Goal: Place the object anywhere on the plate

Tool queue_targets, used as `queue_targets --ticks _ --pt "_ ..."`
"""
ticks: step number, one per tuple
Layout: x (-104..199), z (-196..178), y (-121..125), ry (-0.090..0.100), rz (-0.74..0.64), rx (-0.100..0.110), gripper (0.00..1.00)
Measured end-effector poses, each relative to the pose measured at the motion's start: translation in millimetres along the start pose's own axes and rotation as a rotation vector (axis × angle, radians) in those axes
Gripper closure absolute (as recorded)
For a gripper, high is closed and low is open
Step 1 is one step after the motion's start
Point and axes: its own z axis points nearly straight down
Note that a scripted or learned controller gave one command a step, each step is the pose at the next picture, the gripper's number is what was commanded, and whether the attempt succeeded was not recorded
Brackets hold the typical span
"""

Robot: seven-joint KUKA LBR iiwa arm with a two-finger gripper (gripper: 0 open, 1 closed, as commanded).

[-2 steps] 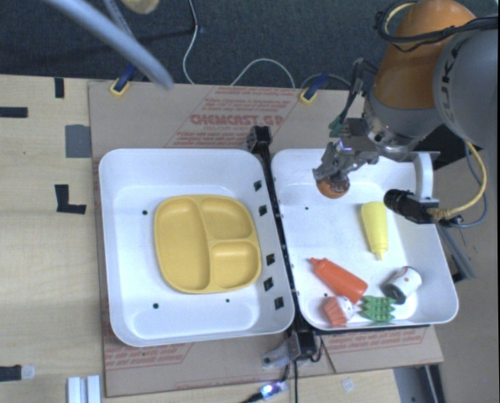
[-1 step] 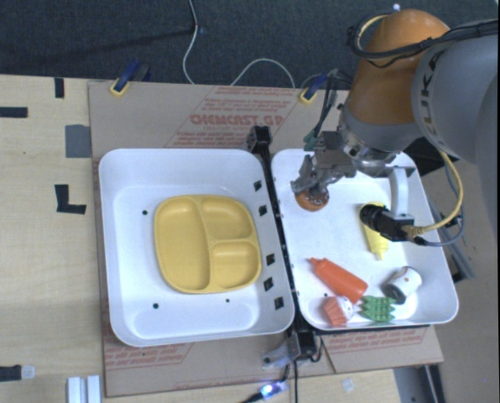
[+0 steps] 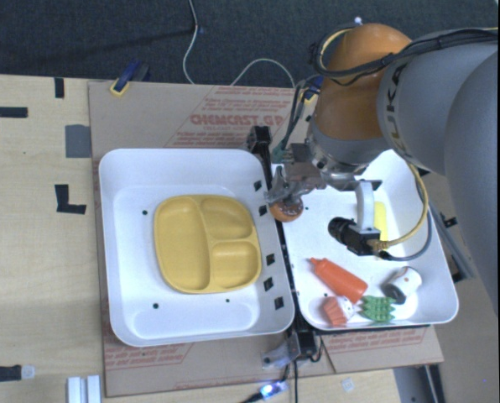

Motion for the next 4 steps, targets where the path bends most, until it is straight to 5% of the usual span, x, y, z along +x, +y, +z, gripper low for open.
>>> queue_targets --ticks 2,3,4 --pt "93.9 20.7 -34.9 0.0 -0.001 0.001 1.0" --pt "105.7 1.0 -43.9 0.0 0.002 -0.003 1.0" --pt "104.8 2.2 -44.0 -0.001 0.003 -0.002 0.0"
